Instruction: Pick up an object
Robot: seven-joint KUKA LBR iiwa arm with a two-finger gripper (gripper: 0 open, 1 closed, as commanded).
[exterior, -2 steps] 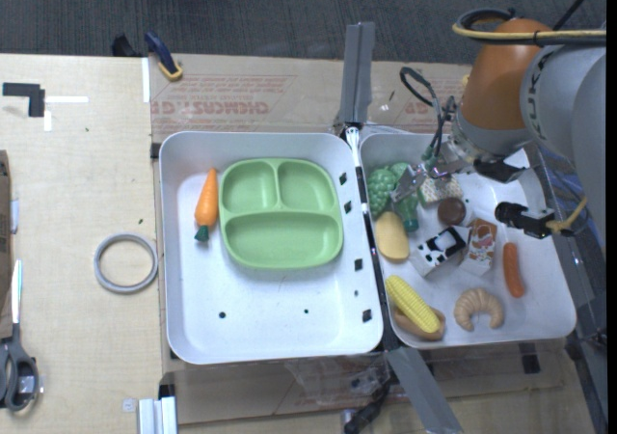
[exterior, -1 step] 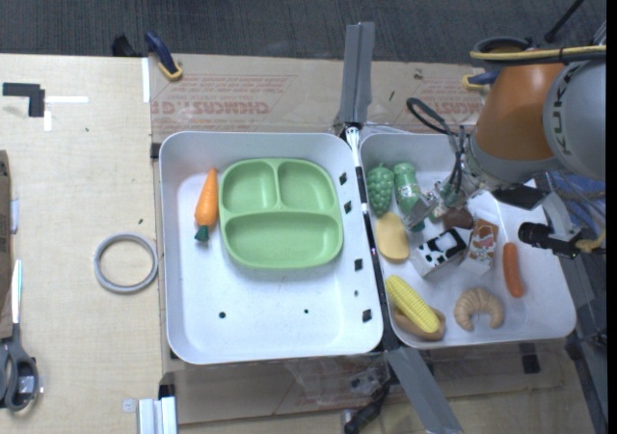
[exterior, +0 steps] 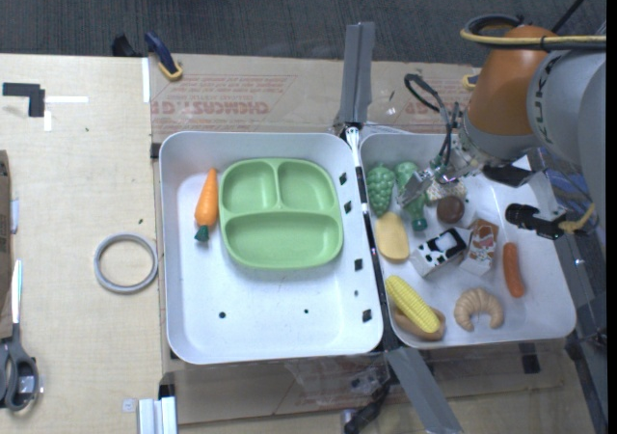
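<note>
**Bench inventory: two white bins, arm over the right one**

The wooden bench (exterior: pixel 77 181) carries two shallow white plastic bins side by side. The grey arm with the orange band (exterior: pixel 540 85) reaches in from the right, over the far part of the right bin (exterior: pixel 549 326).

The left bin (exterior: pixel 193 326) holds a pale green three-section plastic tray (exterior: pixel 281 213), lying flat in its far half. An orange toy carrot with a green stub (exterior: pixel 205 203) lies just left of the tray, its point toward the far side.

In the right bin:
- yellow toy corn cob (exterior: pixel 413 303), near left corner, resting on a brown piece;
- tan toy croissant (exterior: pixel 479 308), near side, right of the corn;
- pale yellow flat oval piece (exterior: pixel 392 237), beside the left wall;
- black-and-white patterned small carton (exterior: pixel 440 250), middle of the bin;
- white small carton with a red-brown print (exterior: pixel 481 246), just right of it;
- green toy grape bunch (exterior: pixel 383 185), far left corner;
- red toy sausage (exterior: pixel 513 270), toward the right wall.

The metal two-finger gripper (exterior: pixel 431 183) hangs low in the far left part of the right bin, just right of the grapes and above a small brown round item (exterior: pixel 450 208). Whether it is wide, narrow or holding anything cannot be told.

A grey ring of tape (exterior: pixel 126 262) lies on the bench left of the bins.
</note>
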